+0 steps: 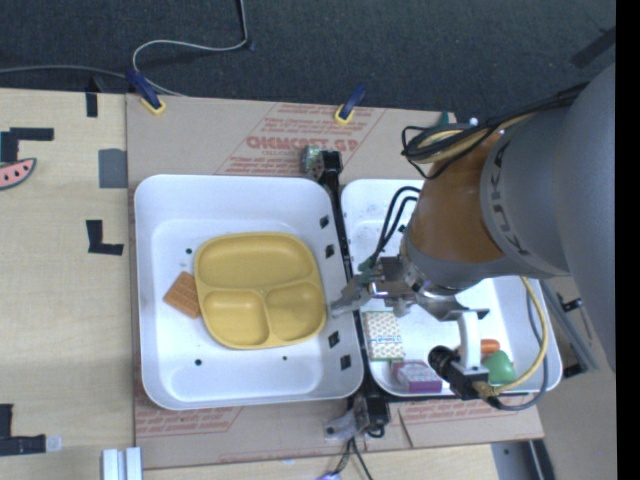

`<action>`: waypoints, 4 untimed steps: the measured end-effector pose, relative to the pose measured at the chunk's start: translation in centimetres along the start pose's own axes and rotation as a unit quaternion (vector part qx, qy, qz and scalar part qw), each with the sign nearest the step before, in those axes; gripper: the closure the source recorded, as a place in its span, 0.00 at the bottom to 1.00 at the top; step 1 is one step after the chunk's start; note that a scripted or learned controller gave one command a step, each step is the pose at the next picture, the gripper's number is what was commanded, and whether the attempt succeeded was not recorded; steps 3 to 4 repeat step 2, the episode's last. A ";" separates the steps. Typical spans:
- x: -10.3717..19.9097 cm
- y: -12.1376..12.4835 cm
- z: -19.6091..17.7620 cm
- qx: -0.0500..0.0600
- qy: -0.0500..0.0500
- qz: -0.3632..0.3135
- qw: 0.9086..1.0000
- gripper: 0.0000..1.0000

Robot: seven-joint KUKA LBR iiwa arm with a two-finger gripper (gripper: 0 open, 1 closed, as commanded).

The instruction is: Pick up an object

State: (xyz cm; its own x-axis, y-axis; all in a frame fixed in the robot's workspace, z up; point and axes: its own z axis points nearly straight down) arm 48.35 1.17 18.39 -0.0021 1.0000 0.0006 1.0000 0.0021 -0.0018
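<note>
We find the gripper low over the bins' shared wall; its grip state we cannot tell. The small patterned box lies just beside it, in the right bin.

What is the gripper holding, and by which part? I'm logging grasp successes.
Cannot be told: the gripper sits low in the right bin, its tips hidden.

Patterned packet lies flat in right bin.
</note>
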 end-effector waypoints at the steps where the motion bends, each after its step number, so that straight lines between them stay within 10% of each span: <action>1: 0.0 0.0 0.0 0.000 0.000 0.000 1.000 0.00; 4: 0.0 0.0 0.0 0.000 0.000 0.000 1.000 0.00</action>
